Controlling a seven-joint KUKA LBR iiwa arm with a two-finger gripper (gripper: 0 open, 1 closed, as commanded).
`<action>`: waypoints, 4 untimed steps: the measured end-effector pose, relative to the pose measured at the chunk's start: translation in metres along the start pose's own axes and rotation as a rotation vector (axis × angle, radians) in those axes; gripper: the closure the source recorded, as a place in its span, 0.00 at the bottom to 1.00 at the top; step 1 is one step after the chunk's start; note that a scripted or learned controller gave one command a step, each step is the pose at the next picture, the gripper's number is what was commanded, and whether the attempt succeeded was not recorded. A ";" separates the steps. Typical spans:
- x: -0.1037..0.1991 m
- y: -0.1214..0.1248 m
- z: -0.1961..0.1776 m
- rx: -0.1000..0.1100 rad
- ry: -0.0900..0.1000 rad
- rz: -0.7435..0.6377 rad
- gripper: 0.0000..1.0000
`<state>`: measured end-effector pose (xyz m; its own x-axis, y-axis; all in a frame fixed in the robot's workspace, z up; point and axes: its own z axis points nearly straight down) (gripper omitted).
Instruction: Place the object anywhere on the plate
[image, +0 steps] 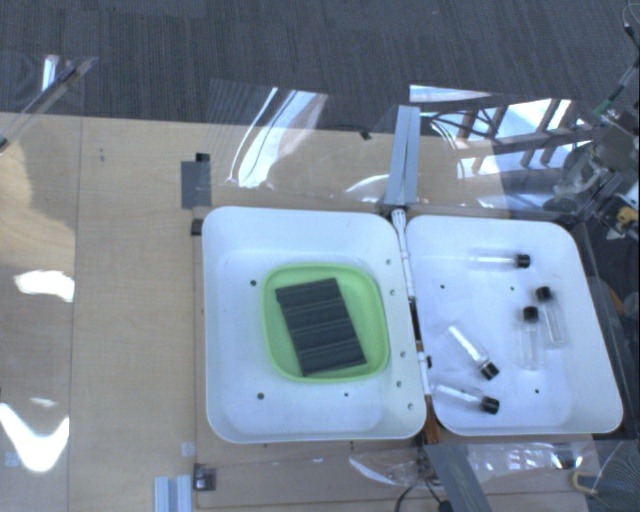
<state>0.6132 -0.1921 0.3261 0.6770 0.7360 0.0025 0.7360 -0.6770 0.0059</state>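
Gripper (612, 172), blurred at the far right edge beyond the bins; whether it is clenched or released we cannot tell, and we see nothing in it. Nearest us, the right shallow white bin (590, 400) holds five clear glass vials with black caps (480, 402), lying scattered. Beside it, the left shallow white bin (230, 400) carries one square lime-green plate (275, 350), and one dark grey ribbed rectangular block (320, 326) lies flat on it. We judge placement complete, with only withdrawal left.
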 end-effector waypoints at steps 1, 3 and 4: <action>-0.020 -0.016 -0.012 -0.001 0.000 0.166 0.00; -0.061 -0.049 0.028 0.005 0.000 0.414 0.00; -0.080 -0.069 0.025 0.004 -0.001 0.550 0.00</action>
<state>0.5086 -0.2049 0.3002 0.9619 0.2735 0.0034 0.2735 -0.9619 0.0006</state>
